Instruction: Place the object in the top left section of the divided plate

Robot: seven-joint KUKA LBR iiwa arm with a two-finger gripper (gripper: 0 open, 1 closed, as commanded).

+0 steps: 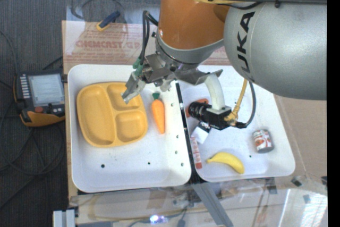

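A yellow divided plate [84, 117] lies in the left bin [127, 173], with one large section on its left and two smaller ones on its right. An orange carrot [158, 116] with a green top lies on the bin floor just right of the plate, not touching it. My gripper [146, 91] hangs above the plate's upper right edge and the carrot's top. It is open, with nothing between its fingers. One grey finger [130, 90] points down over the plate's upper right section.
The right bin [276, 167] holds a banana [226, 161] near its front, a small can [261, 140] at the right, and a red-and-white tube [195, 152] along the divider. A red item [201, 102] sits beside the arm. The large arm body overhangs the back of both bins.
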